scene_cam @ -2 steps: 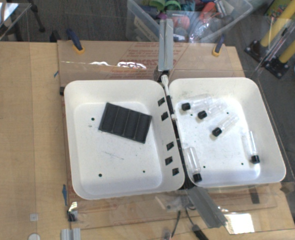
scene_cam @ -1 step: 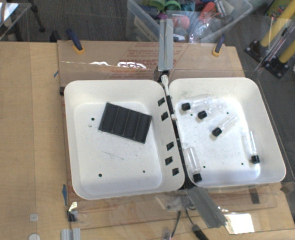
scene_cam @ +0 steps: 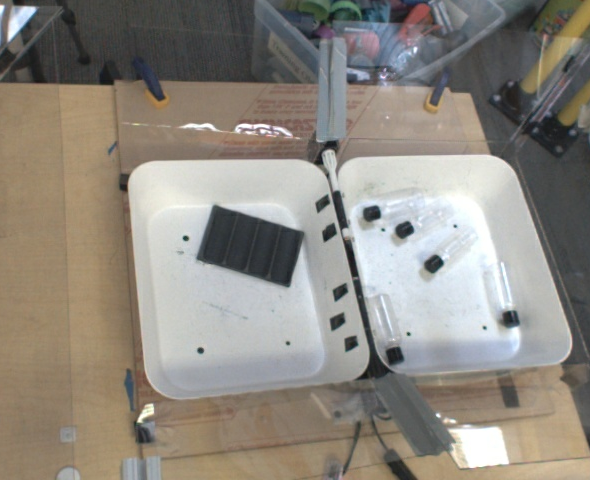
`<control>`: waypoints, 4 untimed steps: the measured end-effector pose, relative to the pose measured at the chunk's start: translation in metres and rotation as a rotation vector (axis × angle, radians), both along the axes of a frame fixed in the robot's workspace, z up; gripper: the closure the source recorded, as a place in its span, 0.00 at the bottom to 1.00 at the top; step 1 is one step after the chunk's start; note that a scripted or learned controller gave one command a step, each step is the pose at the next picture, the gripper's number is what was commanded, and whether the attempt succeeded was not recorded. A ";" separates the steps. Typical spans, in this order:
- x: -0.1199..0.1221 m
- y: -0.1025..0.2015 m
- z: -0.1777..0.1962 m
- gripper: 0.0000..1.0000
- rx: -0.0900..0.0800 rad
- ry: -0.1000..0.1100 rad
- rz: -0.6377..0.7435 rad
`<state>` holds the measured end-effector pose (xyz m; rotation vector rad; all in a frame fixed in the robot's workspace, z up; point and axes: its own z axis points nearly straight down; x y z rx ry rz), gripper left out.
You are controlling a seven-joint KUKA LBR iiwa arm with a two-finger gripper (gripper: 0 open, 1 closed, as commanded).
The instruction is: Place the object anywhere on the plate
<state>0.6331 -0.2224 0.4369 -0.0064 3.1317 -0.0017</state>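
Note:
A black ridged plate (scene_cam: pixel 251 245) lies flat in the left bin (scene_cam: pixel 175 358), toward its upper middle. Several clear vials with black caps lie in the right bin (scene_cam: pixel 545 318). Two vials (scene_cam: pixel 407 211) sit together near its top. Below them a third vial (scene_cam: pixel 448 251) lies at a slant. A vial (scene_cam: pixel 500 293) rests near the bin's right wall, and another vial (scene_cam: pixel 384 326) lies along the left wall near the divider.
A clear tub of colourful toys (scene_cam: pixel 375 13) stands behind the bins. A grey bar (scene_cam: pixel 331 88) runs along the back of the divider, and black clips (scene_cam: pixel 337 290) line the divider between the bins. Brown cardboard (scene_cam: pixel 225 118) lies under the back edge.

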 end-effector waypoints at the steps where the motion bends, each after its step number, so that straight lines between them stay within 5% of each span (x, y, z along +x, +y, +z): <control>1: 0.030 0.000 -0.015 1.00 -0.001 0.001 0.208; 4: 0.035 0.000 0.000 1.00 -0.008 0.000 1.129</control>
